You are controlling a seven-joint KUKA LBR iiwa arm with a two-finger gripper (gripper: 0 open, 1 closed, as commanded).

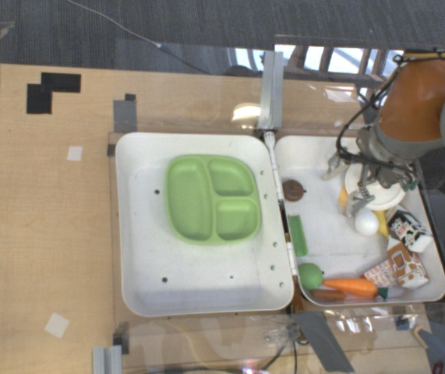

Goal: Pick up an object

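My gripper (372, 187) hangs over the upper right part of the right bin (323, 232), below the arm's orange band (417, 100). Directly under it lie a white round piece (390, 195) and a yellow item (344, 198), both partly hidden. A white egg (366, 224) sits just below the gripper. A brown round object (292, 190) lies to its left, and a green block (297, 235) rests along the bin's left wall. Near the front edge are a green ball (310, 275) and a carrot (351, 287).
A black-and-white carton (407, 231) and a brown patterned box (398, 267) lie at the right bin's lower right. The left bin (144, 271) holds a green divided plate (212, 199). A metal post (271, 92) stands behind the divider between the bins.
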